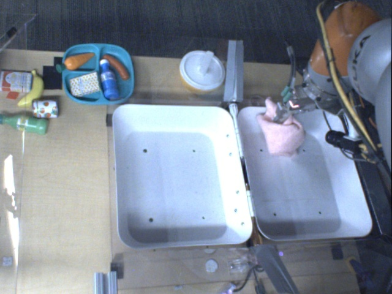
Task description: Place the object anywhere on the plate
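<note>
1. The arm comes in from the right, with the gripper low over the far left corner of the right bin. For this step, I judge the aim is a firm pinch on the object before any lift. A soft thing will sag and can slip, so the closing should be full and the rise straight and slow.
2. The left bin lies beyond the jaws to the left. The carry must cross it, and the divider between the bins wants clearance.
3. The plate, a blue divided one already bearing toy food, sits well apart from the jaws, far left and further back. Any free spot on it should do.
4. The pink object, soft-looking and lumpy, lies directly under the jaws. Its upper tip reaches up to touch them and its bulk spreads just nearer the camera.
5. Whether the jaws are open, closed or pinching that tip I cannot tell; the view blurs there.
</note>
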`<state>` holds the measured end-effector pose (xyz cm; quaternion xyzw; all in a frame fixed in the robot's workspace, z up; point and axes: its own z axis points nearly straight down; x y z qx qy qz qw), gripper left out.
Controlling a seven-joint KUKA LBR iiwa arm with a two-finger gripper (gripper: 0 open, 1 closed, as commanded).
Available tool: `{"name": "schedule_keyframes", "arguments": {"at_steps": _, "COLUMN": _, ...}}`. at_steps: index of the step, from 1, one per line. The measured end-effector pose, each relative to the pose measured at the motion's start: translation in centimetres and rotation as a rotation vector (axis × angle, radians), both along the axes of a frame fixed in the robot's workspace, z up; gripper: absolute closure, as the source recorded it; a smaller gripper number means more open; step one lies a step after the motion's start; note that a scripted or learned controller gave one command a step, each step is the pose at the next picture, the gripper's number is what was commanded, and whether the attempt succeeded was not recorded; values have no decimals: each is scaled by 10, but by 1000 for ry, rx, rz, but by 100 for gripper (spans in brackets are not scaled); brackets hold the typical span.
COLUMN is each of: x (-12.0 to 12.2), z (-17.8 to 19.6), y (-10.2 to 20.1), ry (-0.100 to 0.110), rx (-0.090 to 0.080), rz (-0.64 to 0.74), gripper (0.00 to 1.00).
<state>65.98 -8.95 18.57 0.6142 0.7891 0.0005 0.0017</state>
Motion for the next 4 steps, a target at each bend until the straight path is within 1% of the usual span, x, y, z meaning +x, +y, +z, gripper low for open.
{"name": "schedule_keyframes", "arguments": {"at_steps": 1, "x": 2, "z": 40, "y": 2, "ry": -2, "rx": 1, "rz": 8, "gripper": 100}}
{"name": "schedule_keyframes", "arguments": {"at_steps": 2, "x": -9, "z": 46, "y": 48, "ry": 0, "rx": 0, "rz": 412, "gripper": 100}}
{"name": "schedule_keyframes", "arguments": {"at_steps": 3, "x": -12, "z": 36, "y": 101, "ry": -2, "rx": -1, "rz": 817, "gripper": 100}}
{"name": "schedule_keyframes", "arguments": {"at_steps": 4, "x": -24, "z": 33, "y": 148, "ry": -2, "rx": -2, "rz": 1218, "gripper": 100}}
